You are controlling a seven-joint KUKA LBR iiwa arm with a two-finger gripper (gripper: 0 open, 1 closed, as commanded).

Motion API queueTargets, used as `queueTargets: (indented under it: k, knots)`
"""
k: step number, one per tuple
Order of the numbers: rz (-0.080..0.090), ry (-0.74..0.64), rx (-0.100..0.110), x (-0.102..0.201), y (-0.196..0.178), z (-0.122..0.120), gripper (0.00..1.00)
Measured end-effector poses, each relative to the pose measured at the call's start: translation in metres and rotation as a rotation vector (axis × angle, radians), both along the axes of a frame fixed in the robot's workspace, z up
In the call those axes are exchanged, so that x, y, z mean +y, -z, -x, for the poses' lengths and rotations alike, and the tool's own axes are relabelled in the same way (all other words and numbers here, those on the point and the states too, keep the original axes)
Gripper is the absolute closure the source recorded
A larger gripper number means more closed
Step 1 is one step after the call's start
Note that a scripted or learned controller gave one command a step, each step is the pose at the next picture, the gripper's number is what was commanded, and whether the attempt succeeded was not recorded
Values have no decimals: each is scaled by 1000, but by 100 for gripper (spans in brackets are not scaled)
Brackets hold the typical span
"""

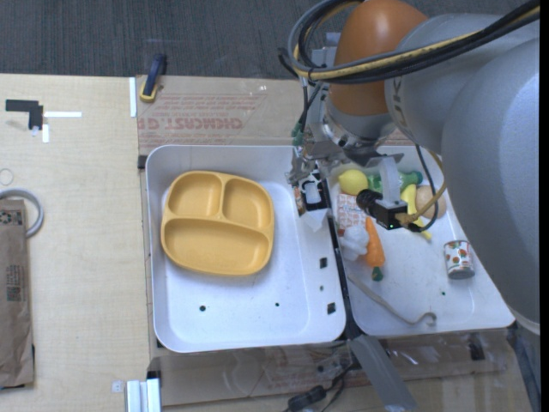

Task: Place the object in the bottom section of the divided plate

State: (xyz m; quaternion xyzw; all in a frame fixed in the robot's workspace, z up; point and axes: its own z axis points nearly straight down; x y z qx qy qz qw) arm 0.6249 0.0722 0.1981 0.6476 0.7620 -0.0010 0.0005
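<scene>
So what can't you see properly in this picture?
- The gripper: the arm above covers much of it, so whether it is open or shut is unclear.
- The toy pile in the right bin: pieces overlap, and the arm hides some.
- The small can: its label is too small to read.
- The brown bag: cut off by the left edge.

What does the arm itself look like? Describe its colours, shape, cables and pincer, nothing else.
The arm is thick, rounded and light grey, with a glossy orange band above the wrist. Black cables and one yellowish hose loop over the band and run along the grey shell. Below it sits a cluttered metal wrist, ending in a dark pincer with small black-and-white parts.
</scene>
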Motion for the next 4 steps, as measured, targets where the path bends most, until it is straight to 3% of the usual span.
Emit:
queueTargets:
  k: [1, 2, 3, 4]
  knots:
    - [1, 10, 0, -12, -131, -33, 100]
    - [0, -350, 2, 58, -86, -34, 100]
    - [0, -488, 0, 118, -72, -34, 100]
    - [-1, -661, 1, 75, 18, -21, 100]
